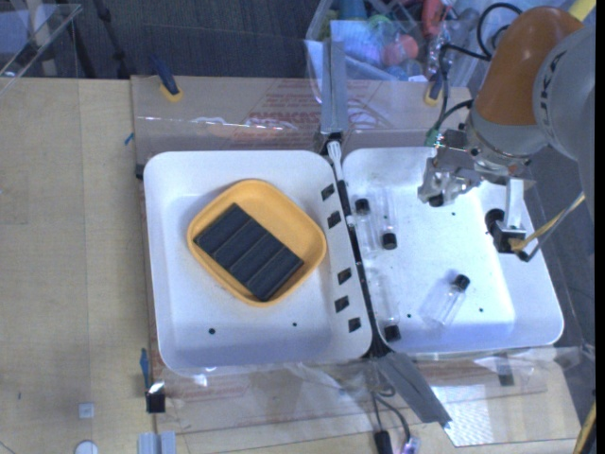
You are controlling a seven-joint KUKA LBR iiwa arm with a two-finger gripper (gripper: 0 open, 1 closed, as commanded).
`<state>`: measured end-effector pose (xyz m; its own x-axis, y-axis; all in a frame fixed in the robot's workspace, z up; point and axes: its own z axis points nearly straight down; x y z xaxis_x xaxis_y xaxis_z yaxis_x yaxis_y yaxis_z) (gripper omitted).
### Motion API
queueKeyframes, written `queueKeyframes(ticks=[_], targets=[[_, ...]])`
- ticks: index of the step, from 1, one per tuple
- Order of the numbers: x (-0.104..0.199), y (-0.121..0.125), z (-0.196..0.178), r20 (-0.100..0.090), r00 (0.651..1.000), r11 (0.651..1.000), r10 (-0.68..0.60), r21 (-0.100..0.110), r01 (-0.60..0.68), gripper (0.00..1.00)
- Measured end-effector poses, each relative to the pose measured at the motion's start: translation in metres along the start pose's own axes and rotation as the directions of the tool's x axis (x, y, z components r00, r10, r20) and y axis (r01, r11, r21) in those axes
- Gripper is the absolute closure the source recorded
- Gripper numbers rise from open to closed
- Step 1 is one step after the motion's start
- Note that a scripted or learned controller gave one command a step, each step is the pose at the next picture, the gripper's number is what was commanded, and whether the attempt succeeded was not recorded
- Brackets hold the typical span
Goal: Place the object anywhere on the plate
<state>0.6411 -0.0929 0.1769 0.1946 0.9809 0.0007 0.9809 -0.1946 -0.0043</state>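
- two white bins sit side by side on my bench, and i read them from the left: the left bin (170,253) carries the yellow plate (213,211), tilted like a diamond, with a dark ribbed pad (248,246) lying on its middle.
- nothing else rests on that plate as far as i can see, so i judge the placing not yet done.
- between the bins runs a divider (342,244) with small black clips along it.
- in the right bin (529,301) several small clear vials with black caps lie loose: two near the divider (388,239), one at the bottom edge by the divider, and one lying slantwise near the middle (444,296).
- i take one of these vials to be the object, though i cannot tell which.
- the gripper (444,185) hangs over the upper part of the right bin, apart from every vial; i cannot tell its state from this angle, and i see nothing in it.
- what is left, by my reckoning: nearly all of it, meaning reach a vial, take it, carry it over the divider and set it on the plate.
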Motion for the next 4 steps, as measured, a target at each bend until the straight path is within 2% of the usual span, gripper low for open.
queueKeyframes(ticks=[1, 2, 3, 4], targets=[[0.034, 0.009, -0.008, 0.001, 0.991, 0.991, -0.136, -0.006, 0.136, 1.0], [0.052, 0.016, -0.008, 0.002, 0.967, 0.967, -0.254, -0.006, 0.254, 1.0], [0.07, 0.008, -0.008, 0.001, 0.912, 0.912, -0.411, -0.003, 0.411, 1.0], [0.09, -0.009, -0.007, 0.001, 0.881, 0.881, -0.472, -0.002, 0.472, 1.0]])
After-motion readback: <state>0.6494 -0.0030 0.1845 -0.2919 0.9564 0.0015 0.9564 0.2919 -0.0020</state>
